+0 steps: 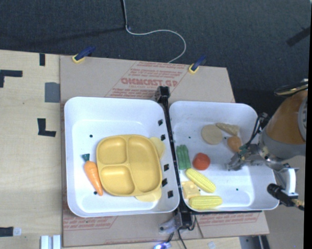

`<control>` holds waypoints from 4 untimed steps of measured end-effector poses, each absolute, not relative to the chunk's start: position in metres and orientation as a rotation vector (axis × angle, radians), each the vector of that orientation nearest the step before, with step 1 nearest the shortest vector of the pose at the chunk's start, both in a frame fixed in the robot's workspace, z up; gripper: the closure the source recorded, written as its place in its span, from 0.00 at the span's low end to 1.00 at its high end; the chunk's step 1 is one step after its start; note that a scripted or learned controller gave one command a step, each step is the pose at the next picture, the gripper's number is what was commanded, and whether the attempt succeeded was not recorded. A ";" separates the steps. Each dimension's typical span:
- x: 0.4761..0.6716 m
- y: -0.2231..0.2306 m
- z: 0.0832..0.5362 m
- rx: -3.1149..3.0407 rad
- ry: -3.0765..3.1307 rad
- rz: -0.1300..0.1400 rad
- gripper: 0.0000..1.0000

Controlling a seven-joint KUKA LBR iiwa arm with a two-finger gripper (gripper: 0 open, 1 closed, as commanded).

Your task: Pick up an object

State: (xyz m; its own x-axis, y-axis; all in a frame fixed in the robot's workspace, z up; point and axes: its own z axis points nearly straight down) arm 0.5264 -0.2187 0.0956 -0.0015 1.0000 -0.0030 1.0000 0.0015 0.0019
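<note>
Gripper: low in right bin; finger state could not be told. Tomato: just to its left, apart. Corn cob lay diagonal, below-left.

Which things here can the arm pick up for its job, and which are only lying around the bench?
For the job:
gripper
tomato
cucumber
two corn cobs
carrot
yellow tray
tan food pieces

Just lying about:
two white bins
cardboard sheet
white cable
blue-yellow clamps
</note>
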 end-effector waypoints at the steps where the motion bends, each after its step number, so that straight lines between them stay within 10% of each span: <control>1: 0.530 -0.213 0.139 2.218 2.222 0.002 1.00; 4: 0.549 -0.158 0.236 2.215 2.230 0.002 1.00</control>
